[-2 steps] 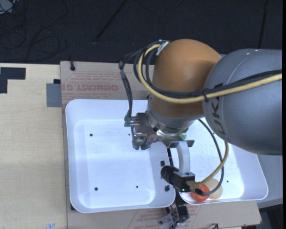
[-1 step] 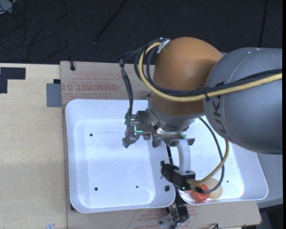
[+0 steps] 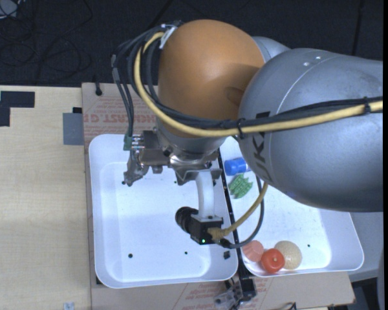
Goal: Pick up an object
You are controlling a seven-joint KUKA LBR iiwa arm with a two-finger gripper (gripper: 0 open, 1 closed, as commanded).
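1. Plainly, the tool hangs low over the far left part of the shallow white plastic bin on the view's left, under the bulk of the grey arm with its orange band. Whether it stands apart or together I cannot tell, and nothing shows clamped in it.
2. Every candidate for picking lies in the shallow white plastic bin on the view's right, across the shared wall from the tool.
3. A small blue plastic cylinder and a green ridged leaf-like piece sit near each other close to that bin's left wall. The wall would likely crowd a grasp from that side.
4. A round red ball-like thing rests in the near corner, touching a pale pink rounded piece and a beige round lump. Round things tend to settle where walls stop them.
5. I see nothing under the tool to take, so closing there would probably catch nothing. A pick seems to call for crossing to the other bin.
6. Both bins sit side by side on the pale wooden surface.
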